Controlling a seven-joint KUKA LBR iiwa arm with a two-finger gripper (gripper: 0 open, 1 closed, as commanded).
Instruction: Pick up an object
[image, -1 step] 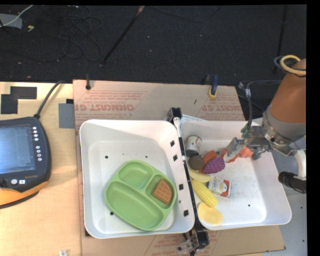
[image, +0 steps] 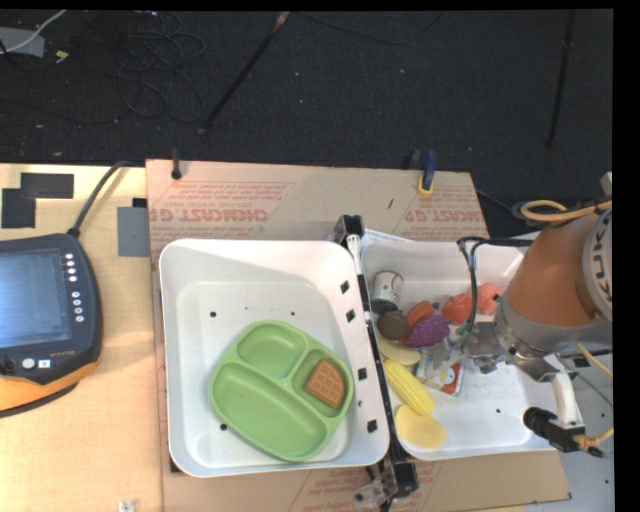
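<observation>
Crowding is the main risk: toys sit packed in the right bin (image: 500, 425) by the bench's near right corner. Nearest lies a pale yellow disc (image: 421, 431), then a corn cob (image: 410, 388), then a purple grape bunch (image: 428, 329), a brown lump (image: 392, 324) and a red-orange piece (image: 462, 306). The tool (image: 470, 345) hangs low among them under the arm (image: 555, 290); whether its grip is wide or narrow I cannot tell. Closing there could nudge neighbours, or catch two and slip

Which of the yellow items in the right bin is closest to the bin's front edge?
The flat round yellow piece, at the front-left corner; the corn cob and banana lie farther back.
</observation>
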